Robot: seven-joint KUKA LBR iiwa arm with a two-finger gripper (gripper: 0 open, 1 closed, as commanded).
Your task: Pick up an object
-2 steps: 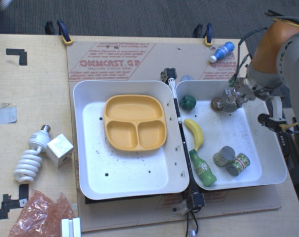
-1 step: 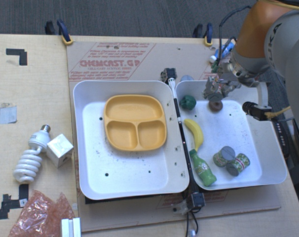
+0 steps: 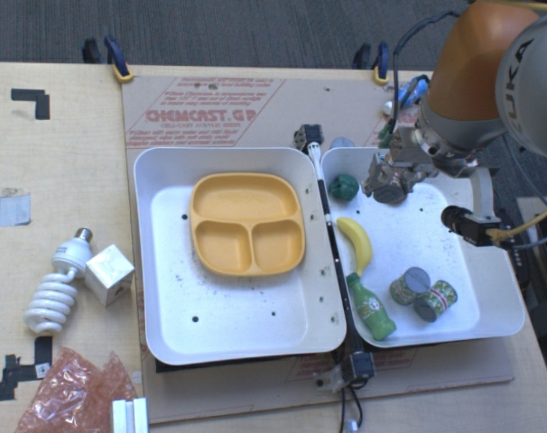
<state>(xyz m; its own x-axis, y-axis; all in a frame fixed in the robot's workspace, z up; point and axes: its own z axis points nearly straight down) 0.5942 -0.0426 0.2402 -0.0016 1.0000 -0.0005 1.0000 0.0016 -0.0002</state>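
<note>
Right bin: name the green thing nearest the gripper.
The dark green ball at the bin's far left corner, just left of the gripper. The green bottle lies at the near edge.

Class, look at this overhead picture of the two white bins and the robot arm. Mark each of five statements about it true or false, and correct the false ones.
1. The yellow divided plastic tray lies in the left white bin. True.
2. The yellow banana lies in the left bin. False: it lies in the right white bin, near the wall shared with the left bin.
3. The green plastic bottle stands upright. False: it lies on its side in the right bin.
4. The white spiral light bulb lies on the bench outside both bins. True.
5. The gripper hangs over the left bin. False: it is over the right bin's far end, beside a small dark green round object.
</note>
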